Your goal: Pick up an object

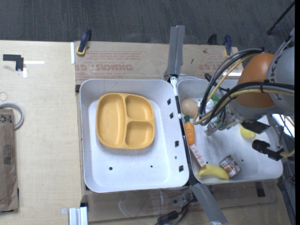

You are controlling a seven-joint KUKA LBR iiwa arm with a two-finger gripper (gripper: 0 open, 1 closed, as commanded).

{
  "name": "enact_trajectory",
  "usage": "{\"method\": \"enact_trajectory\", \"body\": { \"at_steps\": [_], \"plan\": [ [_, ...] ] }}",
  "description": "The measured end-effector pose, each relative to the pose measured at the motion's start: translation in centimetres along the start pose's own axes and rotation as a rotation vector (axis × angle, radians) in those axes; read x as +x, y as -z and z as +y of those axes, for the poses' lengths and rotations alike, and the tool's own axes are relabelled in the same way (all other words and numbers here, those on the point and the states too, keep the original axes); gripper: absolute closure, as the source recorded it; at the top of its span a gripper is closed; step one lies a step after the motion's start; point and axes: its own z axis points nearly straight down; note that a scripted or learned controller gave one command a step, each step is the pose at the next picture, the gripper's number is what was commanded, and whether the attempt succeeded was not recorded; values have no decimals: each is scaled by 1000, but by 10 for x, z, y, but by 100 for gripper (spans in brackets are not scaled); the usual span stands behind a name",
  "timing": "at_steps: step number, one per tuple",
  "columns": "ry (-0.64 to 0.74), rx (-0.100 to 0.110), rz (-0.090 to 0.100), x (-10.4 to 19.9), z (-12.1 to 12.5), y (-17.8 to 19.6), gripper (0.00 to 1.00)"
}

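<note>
The arm reaches in from the right over the right bin [262, 172], and its gripper [213, 124] hangs low near that bin's left-centre. Cables and the wrist body hide the fingers. Just left of the gripper lie a beige egg-shaped object [190, 108] and an orange carrot [189, 132] along the bin's left wall. A yellow banana [213, 172] and a small red-and-white can [230, 165] rest at the bin's front. A yellow object [247, 132] peeks out under the arm on the right.
The left bin [93, 163] holds a yellow three-compartment plate [125, 121]. A grey divider bar [176, 50] stands between the bins at the back. Cardboard lies behind the bins. A brown paper bag [7, 158] sits at the far left of the bench.
</note>
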Motion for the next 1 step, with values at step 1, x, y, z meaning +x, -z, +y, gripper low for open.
{"method": "enact_trajectory", "body": {
  "at_steps": [1],
  "plan": [
    [209, 0, 1, 0, 6, -9, 100]
  ]
}}
